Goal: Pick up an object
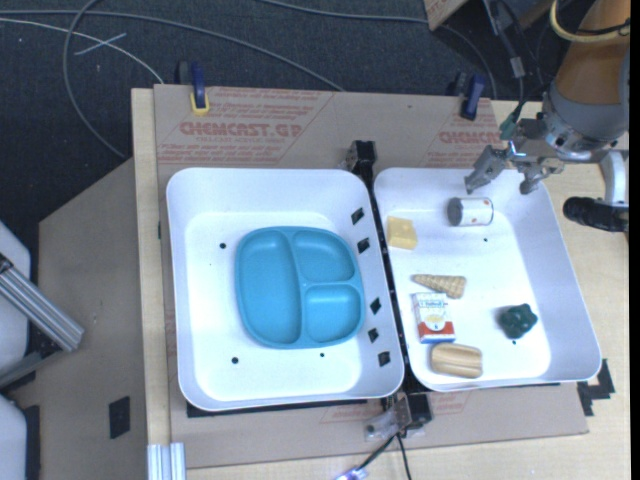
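Poised above the far edge of the right bin (575, 298), the gripper (507, 176) hung with its two fingers spread apart and nothing between them. One fingertip (480, 178) reached down toward the bin's upper left area, the other sat nearer the far right rim. Just below the gripper lay a small grey and white can (470, 211) on its side, close to the fingers but apart from them. Nearer the divider between the bins rested a pale yellow wedge (402, 232). Further down the same bin sat a waffle cone (440, 285), lying flat, with a small red and white carton (434, 318) just beneath it and a tan bread roll (456, 360) at the near rim. A dark green lump (518, 319) lay well apart from these, toward the right side. In the left bin (200, 358), a blue divided plate (299, 286) occupied the middle. Both bins sat on a cardboard sheet (260, 118) held by blue clamps at the far edge. Grey arm (597, 43) entered from the upper right.
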Robot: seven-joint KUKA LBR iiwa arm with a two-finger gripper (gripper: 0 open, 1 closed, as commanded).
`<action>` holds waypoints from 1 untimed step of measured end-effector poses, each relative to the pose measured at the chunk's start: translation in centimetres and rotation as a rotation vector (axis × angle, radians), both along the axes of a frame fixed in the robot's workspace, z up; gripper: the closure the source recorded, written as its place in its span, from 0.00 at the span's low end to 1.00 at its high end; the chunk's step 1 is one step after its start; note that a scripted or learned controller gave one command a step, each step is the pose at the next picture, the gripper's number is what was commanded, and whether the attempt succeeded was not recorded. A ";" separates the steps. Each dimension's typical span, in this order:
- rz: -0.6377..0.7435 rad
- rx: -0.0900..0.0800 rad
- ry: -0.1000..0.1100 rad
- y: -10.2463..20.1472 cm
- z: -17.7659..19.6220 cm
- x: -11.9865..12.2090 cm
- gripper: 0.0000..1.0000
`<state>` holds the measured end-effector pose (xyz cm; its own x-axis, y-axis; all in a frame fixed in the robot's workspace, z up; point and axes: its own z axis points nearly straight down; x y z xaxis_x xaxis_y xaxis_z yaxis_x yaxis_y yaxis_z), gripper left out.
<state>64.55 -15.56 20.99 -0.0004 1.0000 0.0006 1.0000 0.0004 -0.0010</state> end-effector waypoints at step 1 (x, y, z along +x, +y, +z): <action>0.000 0.001 0.003 0.1 -4.1 -0.1 0.00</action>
<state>64.47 -15.50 16.85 -0.0006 1.0000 0.0014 1.0000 0.0006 -0.0044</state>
